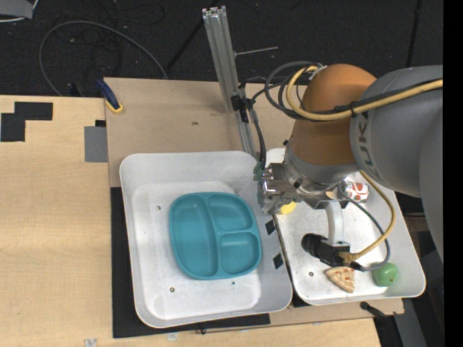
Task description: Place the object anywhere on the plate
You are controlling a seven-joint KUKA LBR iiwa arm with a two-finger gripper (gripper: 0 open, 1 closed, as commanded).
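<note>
Teal plastic, the plate (215, 235) lies flat in the left bin (145, 186), split into three compartments, all of them bare. My hand (273, 194) hangs over the inner edge of the right bin (307, 277), close to the seam where the two bins meet, with my orange-banded wrist bulking above it. From this angle I cannot tell whether my hand is open or closed.

A small yellow object (287, 208) peeks out just below my hand, at the left side of the right bin and well off the plate; whether I am gripping it or it merely lies there, I cannot tell.

Further along the right bin, a toy pizza slice (341, 277) lies near the front rim, a green ball (385, 273) sits just beside it, and a red-and-white item (356, 191) shows partly from under my arm. Both bins rest on the pale wooden desk (51, 215).
</note>
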